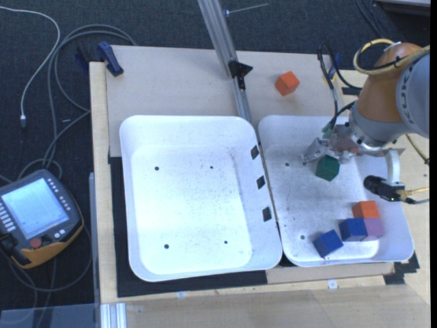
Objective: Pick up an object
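My gripper (328, 154) hangs over the upper middle of the right bin (293, 203), reaching in from the right. Its fingers (311, 153) are spread wider than the green block (328, 169) that sits just under and between the tips. The left finger stands apart from the block's side, so the gripper is open and nothing is gripped. Near the bin's front right corner lie an orange block (366, 208), a purple block (373, 227) and two blue blocks (354, 229) (328, 242).
The left bin (136, 183) lies beside the right one. An orange cube (287, 83) rests on the bench behind the bins. A metal pole (218, 33) rises near the bins' shared back edge. Cables run along the arm at right.
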`<state>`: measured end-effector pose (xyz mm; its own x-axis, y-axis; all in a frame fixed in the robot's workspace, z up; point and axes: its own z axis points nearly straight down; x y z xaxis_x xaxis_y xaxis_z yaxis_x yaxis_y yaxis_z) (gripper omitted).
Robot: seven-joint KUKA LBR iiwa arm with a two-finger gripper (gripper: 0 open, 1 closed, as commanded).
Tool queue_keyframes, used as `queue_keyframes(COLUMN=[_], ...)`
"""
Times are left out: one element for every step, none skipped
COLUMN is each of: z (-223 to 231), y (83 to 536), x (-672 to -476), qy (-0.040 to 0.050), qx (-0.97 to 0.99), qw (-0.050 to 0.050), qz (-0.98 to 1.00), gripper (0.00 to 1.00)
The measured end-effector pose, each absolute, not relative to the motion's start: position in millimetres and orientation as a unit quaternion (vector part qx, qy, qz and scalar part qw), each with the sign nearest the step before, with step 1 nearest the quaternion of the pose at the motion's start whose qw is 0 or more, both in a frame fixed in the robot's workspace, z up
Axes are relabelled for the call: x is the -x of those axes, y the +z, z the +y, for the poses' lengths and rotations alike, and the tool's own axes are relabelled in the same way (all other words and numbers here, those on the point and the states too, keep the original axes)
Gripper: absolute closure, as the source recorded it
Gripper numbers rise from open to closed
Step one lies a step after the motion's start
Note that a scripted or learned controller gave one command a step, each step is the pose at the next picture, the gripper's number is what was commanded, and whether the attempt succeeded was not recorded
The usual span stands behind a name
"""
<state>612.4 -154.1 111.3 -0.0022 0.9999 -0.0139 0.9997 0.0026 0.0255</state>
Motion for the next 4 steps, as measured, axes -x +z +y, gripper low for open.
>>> queue_keyframes(z=[-138, -125, -125, -192], y=[112, 112, 112, 104], x=[-600.9, -604.6, -592.8, -629.4], qy=[0.0054, 0.0041, 0.0071, 0.0018], qx=[-0.707, -0.707, -0.706, -0.708], qw=[0.016, 0.017, 0.014, 0.007], qz=[0.707, 0.707, 0.708, 0.706], gripper=[0.0, 0.0, 0.0, 0.0])
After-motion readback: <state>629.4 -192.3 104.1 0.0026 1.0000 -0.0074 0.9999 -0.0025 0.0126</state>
